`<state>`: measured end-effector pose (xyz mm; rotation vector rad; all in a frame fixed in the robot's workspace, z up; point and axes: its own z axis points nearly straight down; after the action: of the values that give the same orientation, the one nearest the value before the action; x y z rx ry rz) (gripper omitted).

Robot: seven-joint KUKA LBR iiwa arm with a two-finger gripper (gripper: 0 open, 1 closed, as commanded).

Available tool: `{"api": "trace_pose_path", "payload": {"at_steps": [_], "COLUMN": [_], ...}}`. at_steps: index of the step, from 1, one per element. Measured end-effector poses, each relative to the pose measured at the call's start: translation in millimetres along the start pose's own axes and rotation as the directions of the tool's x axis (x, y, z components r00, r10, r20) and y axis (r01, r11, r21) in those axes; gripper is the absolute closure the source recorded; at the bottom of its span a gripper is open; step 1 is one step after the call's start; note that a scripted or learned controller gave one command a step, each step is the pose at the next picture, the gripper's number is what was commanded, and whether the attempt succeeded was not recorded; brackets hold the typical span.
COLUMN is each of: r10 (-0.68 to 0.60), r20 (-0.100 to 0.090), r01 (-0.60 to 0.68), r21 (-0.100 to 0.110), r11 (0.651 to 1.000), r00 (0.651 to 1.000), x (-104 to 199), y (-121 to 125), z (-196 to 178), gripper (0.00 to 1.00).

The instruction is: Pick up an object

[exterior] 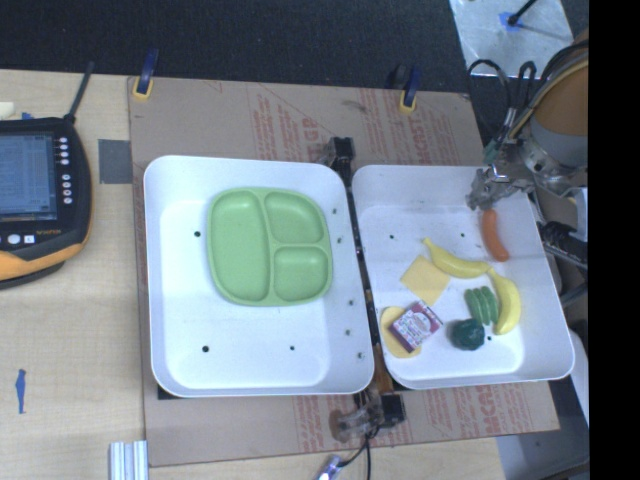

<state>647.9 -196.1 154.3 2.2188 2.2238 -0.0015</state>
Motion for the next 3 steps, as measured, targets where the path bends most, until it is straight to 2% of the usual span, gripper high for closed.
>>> {"api": "trace_pose_path", "payload": {"at_steps": [1,2,3], "r10": [0.000,-0.001,-0.004], "r20": [-0.001,-0.001,-0.001], "r01": [0.000,0.001,0.004], "r21": [0.001,0.001,0.006], "r11": [1.000,1.000,1.000], "r00": [1.000,1.000,1.000], "x": [-16,-16,62], "y": [-31,-21,-68], "z": [-48,-94,26], "gripper": [0.00,0.00,0.00]}}
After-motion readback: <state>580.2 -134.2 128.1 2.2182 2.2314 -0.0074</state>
